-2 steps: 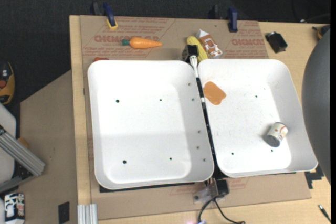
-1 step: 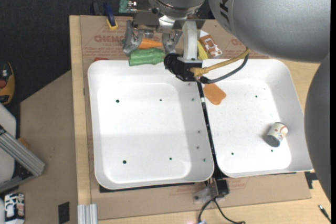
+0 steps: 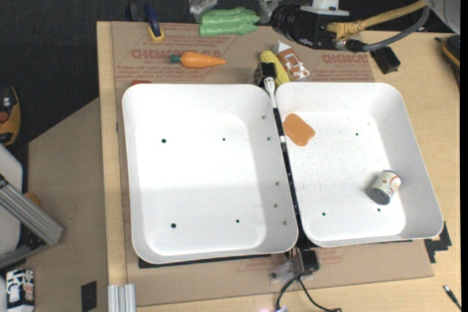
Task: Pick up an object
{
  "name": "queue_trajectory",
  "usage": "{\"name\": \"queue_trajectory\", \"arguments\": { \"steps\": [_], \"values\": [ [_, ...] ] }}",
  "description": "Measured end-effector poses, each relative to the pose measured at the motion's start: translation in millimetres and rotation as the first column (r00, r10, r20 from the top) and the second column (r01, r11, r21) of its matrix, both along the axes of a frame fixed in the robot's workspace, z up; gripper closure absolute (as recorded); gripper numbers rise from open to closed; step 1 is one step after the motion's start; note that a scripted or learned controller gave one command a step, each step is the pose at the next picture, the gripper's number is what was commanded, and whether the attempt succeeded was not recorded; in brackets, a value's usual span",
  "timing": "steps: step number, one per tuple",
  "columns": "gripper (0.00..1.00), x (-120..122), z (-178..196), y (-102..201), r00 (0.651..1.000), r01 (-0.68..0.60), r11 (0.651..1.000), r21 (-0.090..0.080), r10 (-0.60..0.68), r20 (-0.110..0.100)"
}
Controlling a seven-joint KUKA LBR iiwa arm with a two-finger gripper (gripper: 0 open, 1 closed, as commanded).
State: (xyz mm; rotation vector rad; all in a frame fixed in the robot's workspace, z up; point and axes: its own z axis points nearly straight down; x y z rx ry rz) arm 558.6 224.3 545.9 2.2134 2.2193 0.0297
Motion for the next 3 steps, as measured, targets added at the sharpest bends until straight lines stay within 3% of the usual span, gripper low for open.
{"name": "queue_trajectory", "arguments": {
  "steps": [1, 2, 3],
  "values": [
    [1.00, -27.0, -9.1, -167.9, 1.000, 0.019, 1.000, -0.013, -0.020, -0.018],
    [1.00, 77.2, -12.8, -213.0, 1.000, 0.009, 1.000, -0.012, -0.009, -0.014],
    [1.00, -13.5, -186.7, -232.9, 0.999, 0.006, 1.000, -0.009, -0.007, -0.038]
  ]
}}
